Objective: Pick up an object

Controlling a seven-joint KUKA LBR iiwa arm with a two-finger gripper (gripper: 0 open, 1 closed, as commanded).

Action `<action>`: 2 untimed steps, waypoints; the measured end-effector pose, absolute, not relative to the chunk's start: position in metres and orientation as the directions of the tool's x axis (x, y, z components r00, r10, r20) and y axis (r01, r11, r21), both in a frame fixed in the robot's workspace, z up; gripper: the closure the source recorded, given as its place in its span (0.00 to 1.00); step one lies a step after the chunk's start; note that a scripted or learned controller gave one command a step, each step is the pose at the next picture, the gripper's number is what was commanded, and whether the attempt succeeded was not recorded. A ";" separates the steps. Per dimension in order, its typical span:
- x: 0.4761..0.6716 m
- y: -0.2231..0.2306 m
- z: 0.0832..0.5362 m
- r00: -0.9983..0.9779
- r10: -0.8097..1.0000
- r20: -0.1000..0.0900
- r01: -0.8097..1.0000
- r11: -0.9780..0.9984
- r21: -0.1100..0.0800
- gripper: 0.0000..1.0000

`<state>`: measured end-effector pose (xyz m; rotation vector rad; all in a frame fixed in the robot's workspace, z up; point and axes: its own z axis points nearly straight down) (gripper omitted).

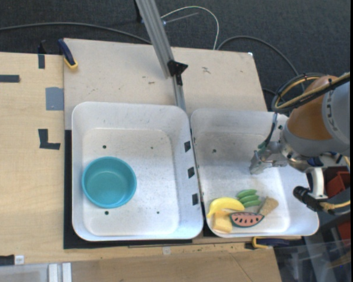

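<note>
A heap of toy food lies at the front of the right bin [223, 134]: a yellow banana [223, 206], a watermelon slice [246, 219], green pea pods [249, 197] and a tan piece [269, 204]. My gripper [260, 164] hangs over the right bin's right side, behind and slightly right of the heap. Nothing shows between its fingers. A blue bowl [109, 182] sits at the front left of the left bin [129, 113].
A slanted metal pole [159, 34] rises behind the bins. A clamp [67, 54] sits at the board's back left corner. Cables loop over the dark floor behind. The arm's orange band [309, 110] bulks at the right.
</note>
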<state>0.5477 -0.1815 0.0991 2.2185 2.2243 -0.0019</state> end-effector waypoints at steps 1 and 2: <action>0.553 -0.186 0.144 -0.001 1.000 -0.001 1.000 0.001 0.002 1.00; 0.552 -0.187 0.207 -0.002 1.000 -0.002 1.000 0.002 0.005 1.00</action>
